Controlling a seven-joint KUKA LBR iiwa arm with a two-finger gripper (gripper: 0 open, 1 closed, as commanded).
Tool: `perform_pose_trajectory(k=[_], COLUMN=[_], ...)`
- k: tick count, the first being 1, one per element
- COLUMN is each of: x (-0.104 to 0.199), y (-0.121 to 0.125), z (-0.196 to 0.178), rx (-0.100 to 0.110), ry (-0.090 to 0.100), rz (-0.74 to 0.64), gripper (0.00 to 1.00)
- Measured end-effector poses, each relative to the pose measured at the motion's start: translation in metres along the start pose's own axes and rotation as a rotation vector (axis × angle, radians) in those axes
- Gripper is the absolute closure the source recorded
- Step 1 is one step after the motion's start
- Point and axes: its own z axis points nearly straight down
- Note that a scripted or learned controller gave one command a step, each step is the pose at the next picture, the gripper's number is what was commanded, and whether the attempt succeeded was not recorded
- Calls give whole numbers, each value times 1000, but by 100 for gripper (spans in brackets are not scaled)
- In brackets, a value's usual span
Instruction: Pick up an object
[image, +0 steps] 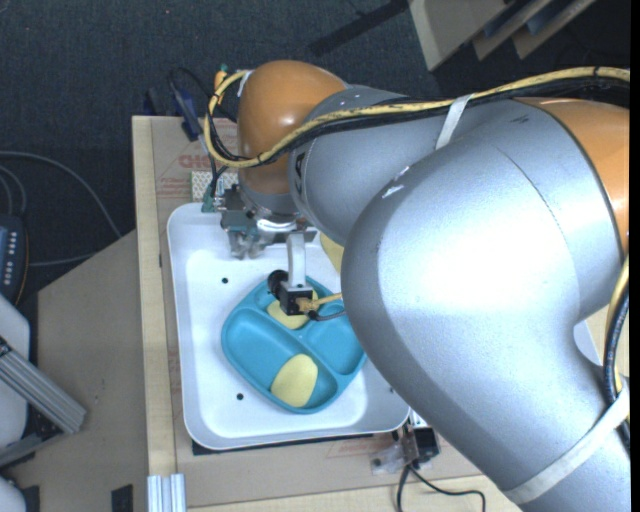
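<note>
A blue divided dish (258, 345) lies in the left white bin (198, 330), towards its middle and near side. One yellow patch (295, 380) sits in the dish's near compartment, and another (289, 318) at its far end is partly covered by the robot. My gripper (238, 243) hangs over the far left part of this bin, beyond the dish's far edge and apart from it. Nothing shows in its grasp. The grey arm hides the bin's right side and everything further right.
The bin's white floor shows bare along the left wall and the near edge. The wooden bench top (150, 300) runs along the left of the bin. Cables (190, 100) lie beyond the bench's far corner.
</note>
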Motion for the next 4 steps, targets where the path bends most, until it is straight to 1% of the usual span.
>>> perform_pose_trajectory(k=[1,2,3,4], x=[-11,-30,6,-4], y=[18,21,8,-41], z=[16,16,-68,16], rx=[-4,1,-7,-4], ry=[0,1,2,2], rz=[0,0,-2,1], gripper=[100,100,100,100])
